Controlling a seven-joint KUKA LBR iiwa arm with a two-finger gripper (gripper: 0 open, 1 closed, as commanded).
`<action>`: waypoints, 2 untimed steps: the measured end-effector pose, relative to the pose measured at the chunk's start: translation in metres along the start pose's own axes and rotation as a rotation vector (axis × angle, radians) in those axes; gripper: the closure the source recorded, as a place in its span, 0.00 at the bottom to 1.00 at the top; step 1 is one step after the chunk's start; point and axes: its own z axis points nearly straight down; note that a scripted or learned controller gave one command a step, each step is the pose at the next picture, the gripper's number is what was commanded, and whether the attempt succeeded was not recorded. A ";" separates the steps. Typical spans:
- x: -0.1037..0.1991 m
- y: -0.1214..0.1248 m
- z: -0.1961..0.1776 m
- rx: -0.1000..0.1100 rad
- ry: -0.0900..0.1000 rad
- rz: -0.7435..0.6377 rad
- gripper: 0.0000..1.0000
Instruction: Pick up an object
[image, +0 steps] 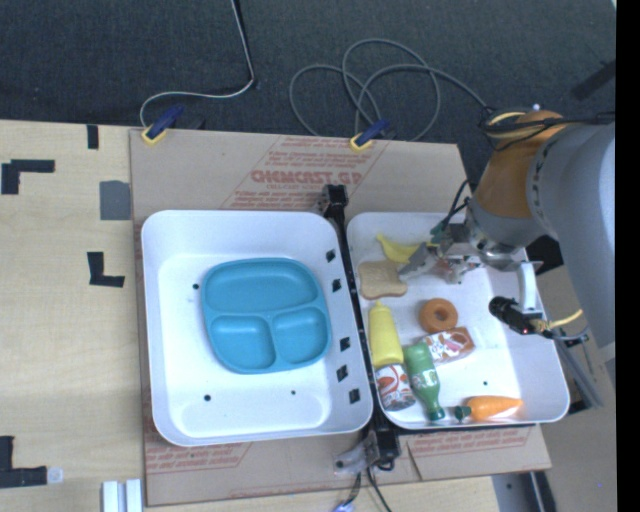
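Objects for picking lie crowded in the right bin (540, 385): a yellow banana (396, 247) near the back, a tan slice of bread (381, 280) just in front of it against the divider, a brown donut (437, 316) toward the middle, and a yellow cylinder (385, 336) lying lengthwise by the left wall. Closer to the front, a green bottle (424, 379) lies tilted, with a red and white packet (393, 385) just beside it on the left and another red and white piece (452, 343) touching its upper end. An orange carrot (491, 407) lies along the front wall.

The gripper (440, 258) hangs low over the back of that bin, near the banana and bread, with the donut a little way in front of it. From where I stand I cannot tell how it is set, and nothing is visibly caught in it. The grey arm (575, 190) with its orange band reaches in from the right.

The left bin (160, 300) holds a blue divided plate (265, 312), lying flat in the middle. Both bins sit on a cardboard sheet (290, 175) on the table (60, 330). Cables (390, 85) loop on the dark floor behind.
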 end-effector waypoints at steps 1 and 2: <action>0.007 -0.072 0.007 -0.001 -0.001 0.002 0.00; 0.006 -0.072 0.000 0.001 -0.002 0.003 1.00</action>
